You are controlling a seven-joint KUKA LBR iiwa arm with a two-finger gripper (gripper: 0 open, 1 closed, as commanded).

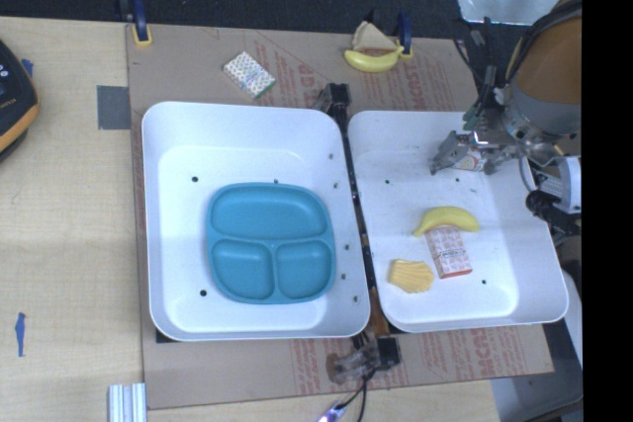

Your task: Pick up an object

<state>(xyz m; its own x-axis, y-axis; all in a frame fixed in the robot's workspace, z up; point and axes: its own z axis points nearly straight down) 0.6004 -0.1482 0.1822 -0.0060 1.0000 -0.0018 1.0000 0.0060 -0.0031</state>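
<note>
Pincer [457,156] of mine hangs spread apart, gripping nothing, over the right bin [396,306]; banana [447,218] lies nearby, below it, untouched.

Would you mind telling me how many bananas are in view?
2. One banana lies in the right bin, touching a small red-and-white packet. The other banana rests outside the bins on the board behind them.

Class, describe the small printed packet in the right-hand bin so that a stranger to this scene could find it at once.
Start at the right white bin, where the gripper hovers near the far end. Toward the near end lie three small things together: a yellow banana, a crinkled yellow piece and the packet. The packet is the only flat rectangle, white with red print.
</note>
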